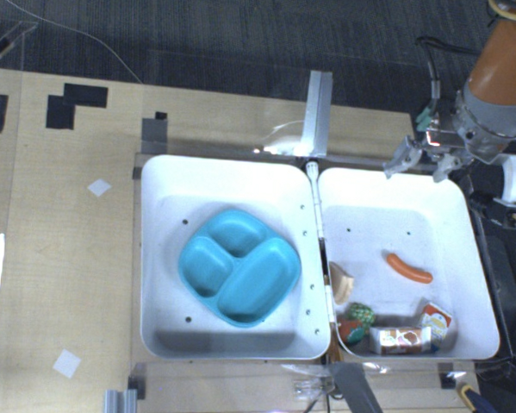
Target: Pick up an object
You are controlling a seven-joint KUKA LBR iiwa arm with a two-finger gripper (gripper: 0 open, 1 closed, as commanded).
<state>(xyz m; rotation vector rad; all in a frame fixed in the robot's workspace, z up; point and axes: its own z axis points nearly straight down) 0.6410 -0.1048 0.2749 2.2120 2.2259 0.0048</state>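
Note:
My gripper (pixel 421 161) hangs over the far rim of the right bin (pixel 375 192), near its back right corner, with its two fingers spread apart and nothing between them. In that bin an orange sausage (pixel 408 268) lies right of the middle. Along the bin's near side sit a beige piece (pixel 341 285), a green and orange item (pixel 356 319), a red and white packet (pixel 404 339) and a small carton (pixel 436 323).
The left bin (pixel 168 192) holds a blue three-part tray (pixel 239 266). A metal post (pixel 318 114) rises behind the wall between the bins. Black cables run along the right side.

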